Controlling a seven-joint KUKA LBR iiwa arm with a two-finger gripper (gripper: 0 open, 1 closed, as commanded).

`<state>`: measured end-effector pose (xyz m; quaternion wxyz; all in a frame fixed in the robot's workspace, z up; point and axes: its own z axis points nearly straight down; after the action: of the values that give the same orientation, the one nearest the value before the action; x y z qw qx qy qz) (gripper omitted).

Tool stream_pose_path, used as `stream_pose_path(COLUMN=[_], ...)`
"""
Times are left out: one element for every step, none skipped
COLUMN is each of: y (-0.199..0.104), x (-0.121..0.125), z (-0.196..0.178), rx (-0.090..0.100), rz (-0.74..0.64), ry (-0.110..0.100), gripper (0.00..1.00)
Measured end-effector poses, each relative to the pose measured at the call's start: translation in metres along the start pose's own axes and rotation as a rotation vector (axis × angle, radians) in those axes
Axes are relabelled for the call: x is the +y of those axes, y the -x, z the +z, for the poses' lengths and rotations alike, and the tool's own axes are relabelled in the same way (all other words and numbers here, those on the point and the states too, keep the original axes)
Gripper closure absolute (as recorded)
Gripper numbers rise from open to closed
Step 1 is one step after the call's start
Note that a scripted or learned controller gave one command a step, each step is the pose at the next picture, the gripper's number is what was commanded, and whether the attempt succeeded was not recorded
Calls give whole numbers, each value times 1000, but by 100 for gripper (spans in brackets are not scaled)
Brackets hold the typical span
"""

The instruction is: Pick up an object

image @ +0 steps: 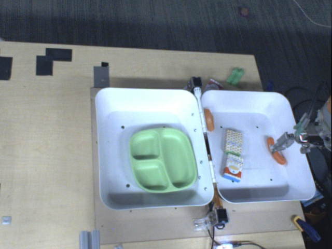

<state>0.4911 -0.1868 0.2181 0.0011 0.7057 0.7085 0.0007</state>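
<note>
- Left white shallow plastic bin (106,154): smooth, matte, rounded corners, small dark holes in the floor. It holds one pale green plastic divided plate (163,158), rounded-square, three compartments, glossy, lying flat near the middle.
- Right white shallow plastic bin (259,113): same make, touching the left bin along a shared rim.
- Patterned cardboard carton (233,161): long, flat-lying rectangle, printed top with a red and blue lower end, in the middle of the right bin, apart from the walls.
- Orange elongated object (209,120): smooth, rounded, lying against the right bin's left wall near the upper corner.
- Second orange elongated object (278,151): smooth, rounded ends, close to the right bin's right wall.
- Metal two-finger end effector (284,144): enters from the right rim, tips directly over or at the second orange object; whether the fingers are apart or together cannot be told.
- Light wooden table (46,154): flat, pale, grained, with black tape patches at upper left; dark carpet floor (155,14) beyond its far edge.
- Green ridged plastic piece (235,76): on the table just behind the right bin.
- Open room: broad bare floor in the right bin's upper half and lower strip.
</note>
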Motion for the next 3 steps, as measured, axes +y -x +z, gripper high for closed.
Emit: stream_pose_path(y=[-38, -38, -38], x=[2, 3, 3], z=[120, 110, 110], rx=[-1, -1, -1], rz=[1, 1, 1], ry=[6, 7, 6], gripper=[0, 100, 0])
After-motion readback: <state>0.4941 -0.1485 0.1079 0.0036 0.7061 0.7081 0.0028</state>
